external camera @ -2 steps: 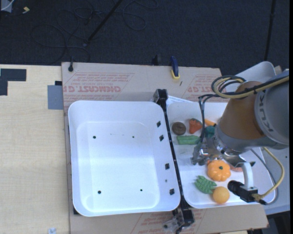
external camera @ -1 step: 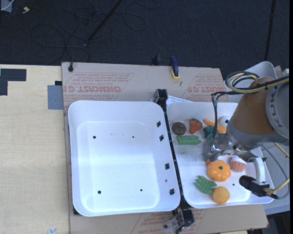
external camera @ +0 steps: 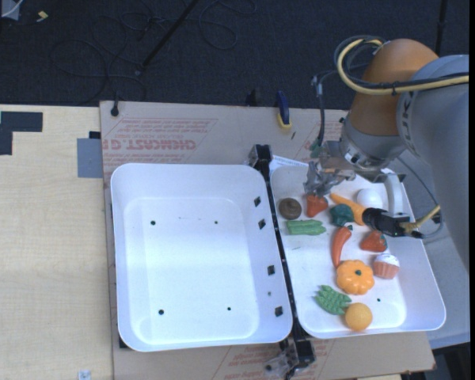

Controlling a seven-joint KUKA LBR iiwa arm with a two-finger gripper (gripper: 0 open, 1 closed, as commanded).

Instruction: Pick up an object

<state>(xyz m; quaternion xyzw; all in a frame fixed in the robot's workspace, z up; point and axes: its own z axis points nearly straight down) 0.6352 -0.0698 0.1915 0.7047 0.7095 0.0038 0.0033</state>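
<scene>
The gripper (external camera: pixel 323 182) is seen at the far end of the right bin (external camera: pixel 427 307), hanging below the grey arm (external camera: pixel 435 117) with its orange band (external camera: pixel 392 81), which reaches in from the right. The metal fingertips are pointed down over the upper left part of that bin, just above a small red piece (external camera: pixel 316 205) that lies under them; whether the red piece is touched cannot be told, and nothing can be made out clamped in the gripper. How far apart the fingers stand cannot be told either, since the fingertips are small and blurred against the white floor of the bin. All the objects to be picked are gathered in the right bin. A brown round piece (external camera: pixel 290 207) is found just left of the red piece, and a green pod-shaped piece (external camera: pixel 305 227) lies just below both. An orange carrot-shaped piece (external camera: pixel 340 245) is laid at a slant near the middle, with an orange pumpkin (external camera: pixel 355 276) just below it. A green leafy piece (external camera: pixel 332 299) and an orange ball (external camera: pixel 358 316) are placed at the near end, close together. A cupcake (external camera: pixel 386 265) is set beside the pumpkin on its right, and a white egg-like piece (external camera: pixel 369 198) is seen near the arm. The left bin (external camera: pixel 134 212) is joined to the right one along a black divider (external camera: pixel 271 236).
</scene>
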